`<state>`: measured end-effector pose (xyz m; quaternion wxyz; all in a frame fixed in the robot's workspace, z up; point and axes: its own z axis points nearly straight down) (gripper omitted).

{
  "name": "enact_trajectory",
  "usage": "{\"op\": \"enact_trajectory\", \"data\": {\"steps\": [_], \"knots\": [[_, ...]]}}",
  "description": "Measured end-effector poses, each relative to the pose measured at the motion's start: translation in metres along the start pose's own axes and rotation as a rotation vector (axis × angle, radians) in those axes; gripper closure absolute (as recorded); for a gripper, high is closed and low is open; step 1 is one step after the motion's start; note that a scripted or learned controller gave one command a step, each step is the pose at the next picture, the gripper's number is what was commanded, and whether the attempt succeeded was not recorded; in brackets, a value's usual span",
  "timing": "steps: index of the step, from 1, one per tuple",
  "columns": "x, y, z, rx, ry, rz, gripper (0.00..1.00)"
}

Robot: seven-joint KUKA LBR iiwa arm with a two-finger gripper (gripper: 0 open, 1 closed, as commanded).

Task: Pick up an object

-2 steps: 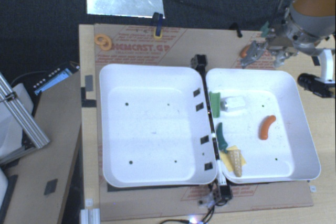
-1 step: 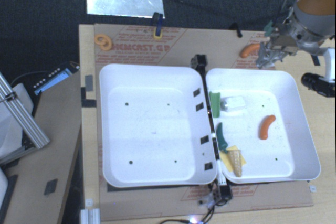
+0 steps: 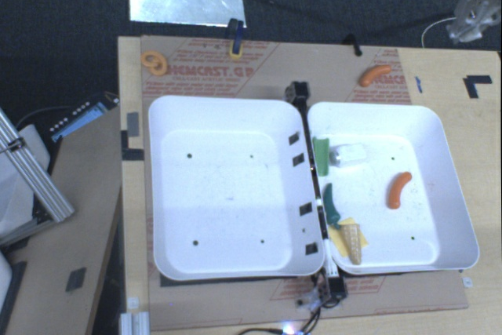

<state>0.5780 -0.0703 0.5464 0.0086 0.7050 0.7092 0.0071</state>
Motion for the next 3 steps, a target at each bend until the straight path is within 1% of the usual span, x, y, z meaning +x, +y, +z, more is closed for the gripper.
{"op": "enact_trajectory", "data": {"steps": [1, 2, 3], "knots": [[-0.021, -0.067, 0.009, 0.019, 0.002, 0.007, 1.0], [-0.1, -0.095, 0.038, 0.021, -0.001, 0.013, 1.0], [-0.107, -0.092, 0.018, 0.018, 0.001, 0.005, 1.0]]}}
